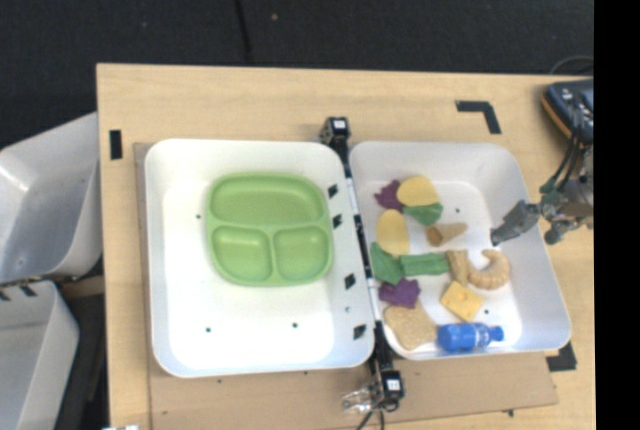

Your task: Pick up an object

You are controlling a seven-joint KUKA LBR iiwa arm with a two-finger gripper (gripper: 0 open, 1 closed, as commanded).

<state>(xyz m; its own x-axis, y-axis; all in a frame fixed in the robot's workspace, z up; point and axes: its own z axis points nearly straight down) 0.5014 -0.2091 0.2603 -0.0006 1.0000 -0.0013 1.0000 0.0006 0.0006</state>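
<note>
One claw (520, 221) hangs at the right bin's (535, 313) right rim, just above the curled pastry (490, 270); whether it is released or clenched, I cannot tell. Nothing visibly sits in it, and the toy foods lie in that bin.

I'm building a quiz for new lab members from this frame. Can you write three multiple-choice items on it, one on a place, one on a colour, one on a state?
1. Where is the green divided plate?
A. left bin
B. right bin
C. on the bench outside both bins

2. What colour is the bottle in the right bin?
A. red
B. blue
C. black

3. How does the bottle lie?
A. upright
B. on its side
C. on top of the plate

Key: 1 A, it sits alone in the left bin. 2 B, its body is plainly blue. 3 B, it lies flat along the bin's near edge.
</note>
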